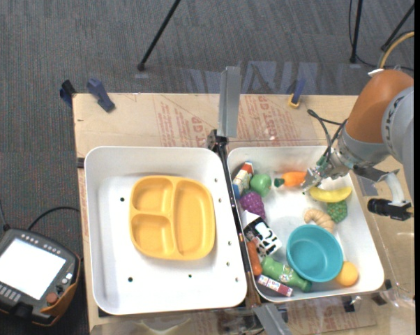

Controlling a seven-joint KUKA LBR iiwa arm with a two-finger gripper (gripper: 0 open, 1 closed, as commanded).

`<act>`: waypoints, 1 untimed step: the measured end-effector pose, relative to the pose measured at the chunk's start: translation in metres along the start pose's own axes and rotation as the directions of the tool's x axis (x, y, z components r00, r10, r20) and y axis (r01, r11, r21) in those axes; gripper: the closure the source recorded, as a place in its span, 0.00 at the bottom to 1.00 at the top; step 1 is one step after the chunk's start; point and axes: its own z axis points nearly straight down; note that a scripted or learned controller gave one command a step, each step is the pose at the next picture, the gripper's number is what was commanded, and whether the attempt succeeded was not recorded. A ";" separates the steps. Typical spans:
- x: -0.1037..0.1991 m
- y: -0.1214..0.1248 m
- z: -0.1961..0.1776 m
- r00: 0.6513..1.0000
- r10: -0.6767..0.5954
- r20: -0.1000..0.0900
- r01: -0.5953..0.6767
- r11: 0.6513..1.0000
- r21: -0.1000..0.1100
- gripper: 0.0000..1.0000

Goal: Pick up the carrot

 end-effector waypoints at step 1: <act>-0.010 0.004 -0.167 0.983 -0.184 0.014 0.184 0.983 -0.014 1.00</act>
